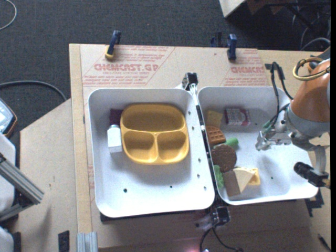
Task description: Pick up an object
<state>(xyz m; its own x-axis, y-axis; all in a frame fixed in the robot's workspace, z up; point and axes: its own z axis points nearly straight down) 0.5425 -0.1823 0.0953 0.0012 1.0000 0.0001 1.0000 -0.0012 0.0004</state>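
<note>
Camera view: gripper (262, 142) sits low over the right bin (283, 190), toward its right side, above bare white floor; whether its tips are apart or together cannot be told (too small, blurred). Nothing visible between them. Toy food clusters along that bin's left wall: waffle (215, 136), brown cookie (224, 157), cheese wedge (245, 177), green piece (231, 142), small red-white box (237, 116) near the back. Left bin (105, 193) holds a yellow divided plate (154, 134), with a white bottle (114, 139) touching its left edge.
</note>
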